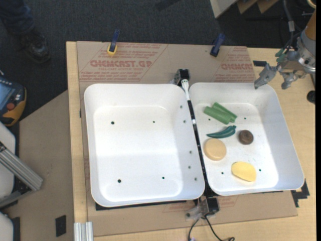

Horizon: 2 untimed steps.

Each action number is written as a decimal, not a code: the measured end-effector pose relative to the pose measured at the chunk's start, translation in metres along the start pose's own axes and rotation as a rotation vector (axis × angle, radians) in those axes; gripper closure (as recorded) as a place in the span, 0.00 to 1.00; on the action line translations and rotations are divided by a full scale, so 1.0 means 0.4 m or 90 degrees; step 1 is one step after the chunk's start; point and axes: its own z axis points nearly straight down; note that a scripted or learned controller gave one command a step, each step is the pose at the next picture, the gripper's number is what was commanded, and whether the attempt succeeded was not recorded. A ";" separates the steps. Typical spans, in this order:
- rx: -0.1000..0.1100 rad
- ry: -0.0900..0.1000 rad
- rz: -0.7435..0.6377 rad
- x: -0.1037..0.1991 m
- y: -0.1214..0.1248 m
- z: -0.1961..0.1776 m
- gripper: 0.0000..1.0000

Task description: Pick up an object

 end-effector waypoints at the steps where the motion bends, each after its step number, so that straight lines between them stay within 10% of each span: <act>1: -0.012 -0.005 -0.001 -0.029 0.030 -0.482 0.00; 2: -0.006 0.000 -0.006 0.223 -0.019 -0.618 0.00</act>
